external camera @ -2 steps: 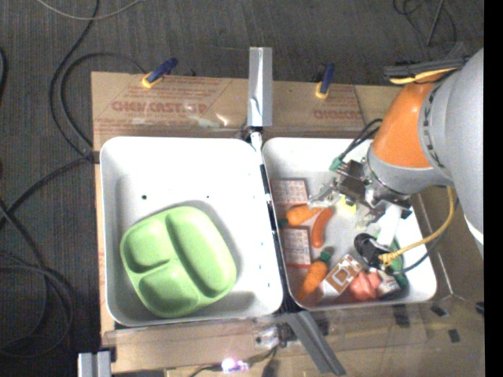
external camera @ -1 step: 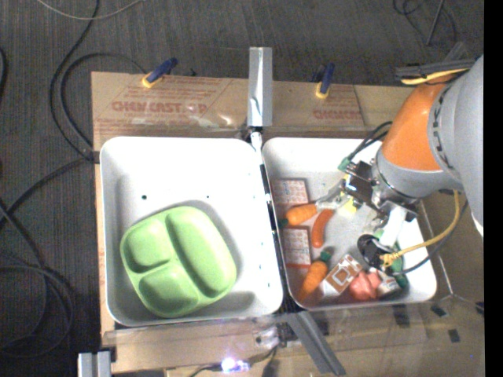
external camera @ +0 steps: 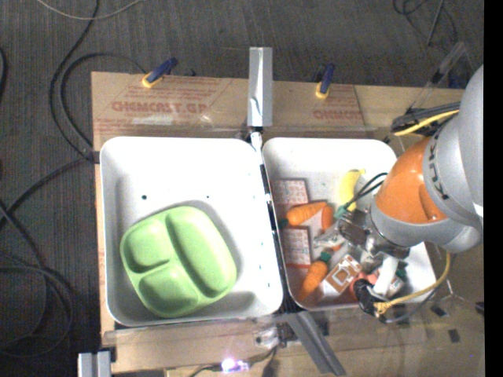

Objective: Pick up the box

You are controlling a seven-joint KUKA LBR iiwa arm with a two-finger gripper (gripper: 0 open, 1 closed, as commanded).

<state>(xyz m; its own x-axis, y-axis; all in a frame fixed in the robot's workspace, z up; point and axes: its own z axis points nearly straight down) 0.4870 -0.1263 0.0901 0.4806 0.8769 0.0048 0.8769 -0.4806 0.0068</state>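
Note:
A flat box [external camera: 290,192] with a red and white print lies along the left wall of the right bin [external camera: 322,154]; an orange carrot [external camera: 307,214] lies across its middle. A smaller orange and white box [external camera: 343,276] sits near the bin's front. My gripper [external camera: 352,244] reaches down into the right half of this bin, just above the small box and right of the carrot. The wrist and the orange band [external camera: 405,196] hide what is underneath.
A second carrot [external camera: 313,277] lies at the front of the right bin, and a yellow item [external camera: 350,183] at its back. The left bin [external camera: 141,157] holds a green divided plate [external camera: 178,261]. A metal divider [external camera: 260,93] stands behind the bins.

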